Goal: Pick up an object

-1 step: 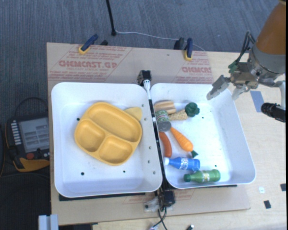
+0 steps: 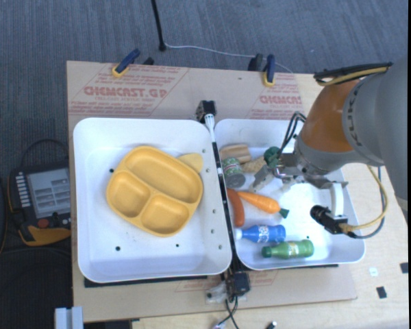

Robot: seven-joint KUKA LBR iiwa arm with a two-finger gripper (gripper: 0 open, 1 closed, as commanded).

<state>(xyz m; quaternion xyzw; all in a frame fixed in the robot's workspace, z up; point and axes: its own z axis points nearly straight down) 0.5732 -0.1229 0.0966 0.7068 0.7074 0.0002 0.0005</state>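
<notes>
Claw: the gripper (image 2: pixel 272 173) sits low in the right bin (image 2: pixel 353 252), at about 12 o'clock from the carrot (image 2: pixel 258 201); I cannot tell how it is set, and nothing shows in its hold
Likeliest target: the carrot lies just below the claw, near the bin's middle, tip pointing toward 4 o'clock
Carrot handling: probably a light, stiff plastic toy; smooth and tapered, so likely to slip toward the thin end; best taken across the thick part near its 10 o'clock end
Other candidates: the blue bottle (image 2: pixel 262 234) and the green bottle (image 2: pixel 288 250) lie on their sides at 6 o'clock from the carrot; round and glossy, prone to roll; grip across the body
Crowded side: a wooden block (image 2: pixel 234 152) and a grey can (image 2: pixel 233 177) sit at 10 o'clock, near the divider (image 2: pixel 219 184) between the bins
Open room: bare white floor at 3 o'clock of the carrot
Edges: the bin walls are shallow; a straight lift should clear them
Left bin (image 2: pixel 89 184): holds a yellow divided plate (image 2: pixel 154 189); wide and awkward
</notes>
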